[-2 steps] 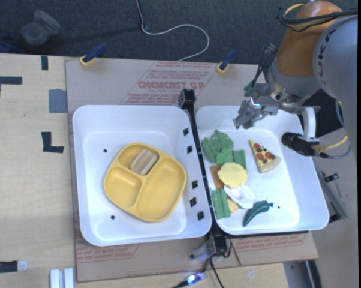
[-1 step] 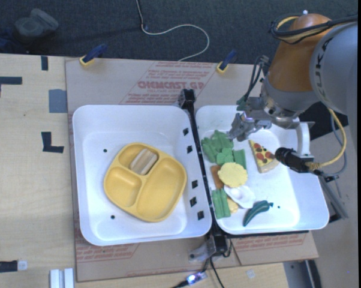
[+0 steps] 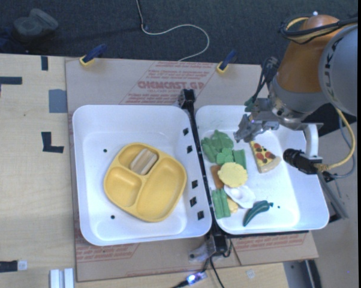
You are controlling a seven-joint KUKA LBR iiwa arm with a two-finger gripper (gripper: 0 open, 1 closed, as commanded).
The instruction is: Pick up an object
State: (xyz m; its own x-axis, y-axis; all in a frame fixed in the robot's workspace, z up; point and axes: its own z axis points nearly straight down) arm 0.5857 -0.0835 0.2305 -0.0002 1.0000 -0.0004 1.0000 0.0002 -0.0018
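Nearest the lens, close to the right bin's (image 3: 300, 212) front edge, lies a dark green pepper-shaped piece (image 3: 256, 211) — curved, its tip pointing toward the front-left. Just behind it sit a white lump (image 3: 240, 195) and a round yellow piece (image 3: 233, 174), touching each other, with a green strip (image 3: 219, 201) along the bin's left wall. Further back by that wall is a cluster of green leafy pieces (image 3: 219, 147). A pizza slice (image 3: 264, 156) lies apart from the pile, toward the middle of the bin, its crust turned to the right.

The gripper (image 3: 247, 132) hangs over the back half of the right bin, between the leafy pieces and the pizza slice — nothing shows between its fingers, and whether they are spread or closed I cannot tell from this angle.

The left bin (image 3: 90, 161) carries a yellow divided plate (image 3: 146, 182) near its centre, with a tan piece (image 3: 144, 160) in the rear compartment.
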